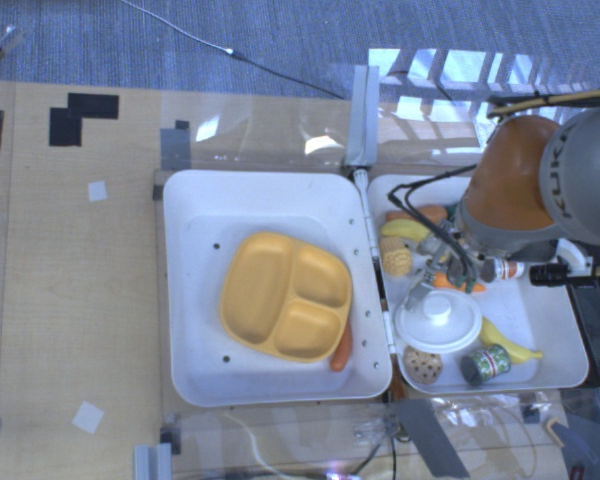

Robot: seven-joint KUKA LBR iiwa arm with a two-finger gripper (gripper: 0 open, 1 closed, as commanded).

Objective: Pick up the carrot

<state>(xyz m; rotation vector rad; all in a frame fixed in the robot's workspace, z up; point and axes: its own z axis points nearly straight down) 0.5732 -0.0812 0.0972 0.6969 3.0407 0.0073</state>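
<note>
Two shallow white bins [180,268] sit on my bench; the two-finger gripper [435,278], grip state indeterminate, hangs over the right bin's small orange carrot [458,283].

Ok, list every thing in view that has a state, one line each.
yellow divided plate: upright, tilted in the left bin.
carrot: lying beside the plate's lower right edge.
banana: lying in the right bin.
can: on its side.
claw: low over the right bin.
</note>
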